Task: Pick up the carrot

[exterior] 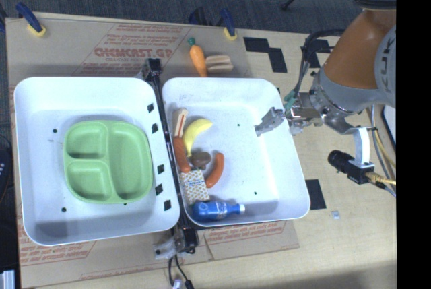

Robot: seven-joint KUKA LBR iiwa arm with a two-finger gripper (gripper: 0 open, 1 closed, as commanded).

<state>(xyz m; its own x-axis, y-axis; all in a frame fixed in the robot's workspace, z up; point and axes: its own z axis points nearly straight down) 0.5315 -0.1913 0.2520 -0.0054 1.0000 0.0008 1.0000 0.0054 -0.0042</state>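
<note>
The carrot [197, 60], orange with a green top, lies on the cardboard just behind the right bin [289, 166], outside it and next to a small bun [219, 64]. My gripper [269, 121] hangs over the right side of the right bin, well to the right of the carrot and nearer the camera. It is apart from the carrot, and nothing shows in its grasp. The grey arm with its orange band [360, 52] reaches in from the right.
Along the right bin's left wall lie a banana [195, 131], a red sausage [215, 170], a long reddish piece [180, 153], a cracker box [194, 185] and a blue bottle [215, 209]. A green divided plate [108, 161] sits in the left bin [27, 146].
</note>
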